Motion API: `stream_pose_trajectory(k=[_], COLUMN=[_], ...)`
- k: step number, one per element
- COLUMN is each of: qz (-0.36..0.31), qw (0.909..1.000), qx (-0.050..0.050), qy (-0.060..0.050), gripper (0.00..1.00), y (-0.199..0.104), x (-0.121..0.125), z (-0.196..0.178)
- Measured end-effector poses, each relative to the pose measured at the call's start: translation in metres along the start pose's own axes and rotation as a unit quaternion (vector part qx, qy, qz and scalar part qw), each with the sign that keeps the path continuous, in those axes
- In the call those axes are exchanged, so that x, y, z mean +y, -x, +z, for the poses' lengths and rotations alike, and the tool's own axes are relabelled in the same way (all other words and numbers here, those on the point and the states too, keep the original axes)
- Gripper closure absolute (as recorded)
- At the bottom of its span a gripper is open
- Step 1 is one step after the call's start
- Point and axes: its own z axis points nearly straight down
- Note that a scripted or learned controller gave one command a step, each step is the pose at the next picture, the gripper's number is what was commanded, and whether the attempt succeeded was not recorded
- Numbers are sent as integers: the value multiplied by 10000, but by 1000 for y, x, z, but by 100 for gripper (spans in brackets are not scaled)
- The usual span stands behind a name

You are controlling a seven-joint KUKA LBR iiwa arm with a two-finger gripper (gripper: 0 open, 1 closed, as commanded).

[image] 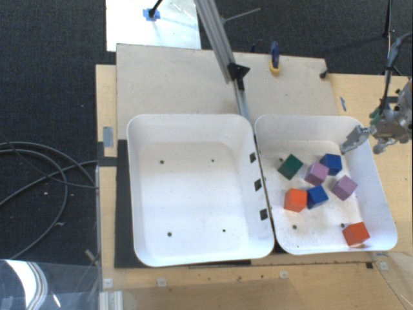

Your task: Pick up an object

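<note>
Several small blocks lie in the right bin [381,199]: a green block [291,166], a blue block [332,163] touching a purple block [317,172], another purple block [344,186], and a second blue block [317,196] against an orange block [295,199]. A red-orange block [355,233] sits alone near the bin's front right corner. My gripper [366,143] hovers over the bin's right rim, up and to the right of the blocks. It is open, with nothing between its fingers.
The left bin [193,134] stands beside the right one, with a shared divider wall between them. A slanted metal pole [216,31] rises behind the bins. Cables lie on the dark floor at the left.
</note>
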Motion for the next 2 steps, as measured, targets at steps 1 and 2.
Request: stream_pose_trajectory(k=[1,2], qz=[13,12], qw=[10000,10000], qx=[6,5], qy=[-2,-32], gripper=[0,0], y=[-14,3], x=[-44,-6], z=[-17,127])
